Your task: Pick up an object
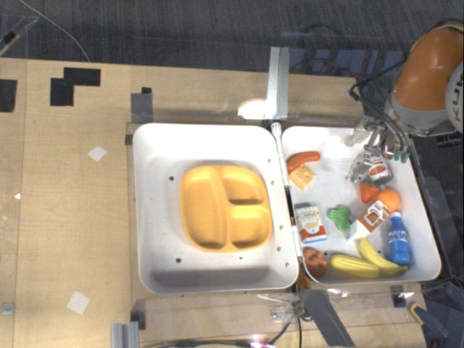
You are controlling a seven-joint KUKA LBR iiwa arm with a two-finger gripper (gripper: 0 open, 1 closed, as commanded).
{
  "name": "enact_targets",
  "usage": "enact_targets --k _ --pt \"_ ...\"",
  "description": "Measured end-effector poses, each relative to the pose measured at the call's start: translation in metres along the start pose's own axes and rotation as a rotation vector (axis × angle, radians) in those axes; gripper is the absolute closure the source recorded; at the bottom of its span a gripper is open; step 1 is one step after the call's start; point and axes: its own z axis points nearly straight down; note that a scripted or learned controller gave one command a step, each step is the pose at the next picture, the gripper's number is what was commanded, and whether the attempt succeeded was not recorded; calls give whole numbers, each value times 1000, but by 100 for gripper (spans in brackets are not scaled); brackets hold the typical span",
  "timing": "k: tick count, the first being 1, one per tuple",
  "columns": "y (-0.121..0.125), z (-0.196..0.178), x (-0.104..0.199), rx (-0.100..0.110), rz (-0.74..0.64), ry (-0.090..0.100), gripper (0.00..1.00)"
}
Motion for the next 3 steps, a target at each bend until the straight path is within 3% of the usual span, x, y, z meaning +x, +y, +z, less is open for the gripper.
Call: enact_targets --k 1,2,3 --pt "-35 45 5 1 199 4 0" --pt "-41 27 26 4 640 5 0" --pt "2 46 0 4 977 7 0"
